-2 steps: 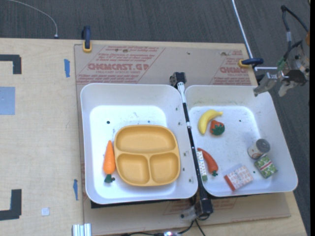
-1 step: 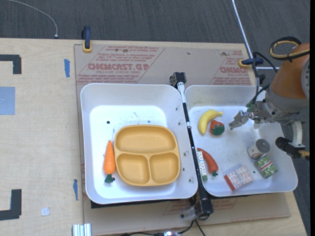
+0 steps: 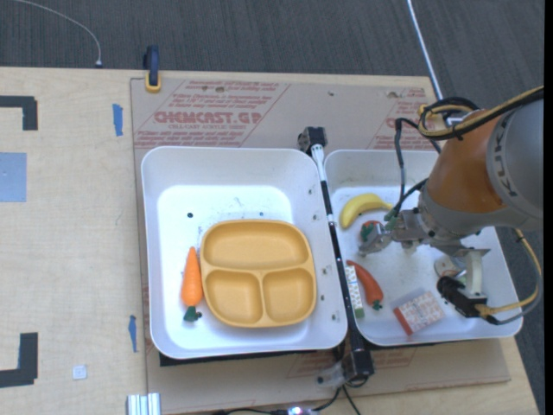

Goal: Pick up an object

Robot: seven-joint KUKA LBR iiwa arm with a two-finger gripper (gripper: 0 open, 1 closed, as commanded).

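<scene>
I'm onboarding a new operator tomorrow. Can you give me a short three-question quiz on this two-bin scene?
1. True or false: the orange toy carrot lies inside a compartment of the yellow three-compartment plastic plate.
2. Which bin holds the yellow toy banana? A) left white bin B) right white bin
3. Fill in: the small red-edged printed box sits near the ____ edge of its bin in the picture.

Key
1. False; it lies beside the plate, on its left, on the bin floor.
2. B
3. lower, right of the red toy pepper.
</scene>
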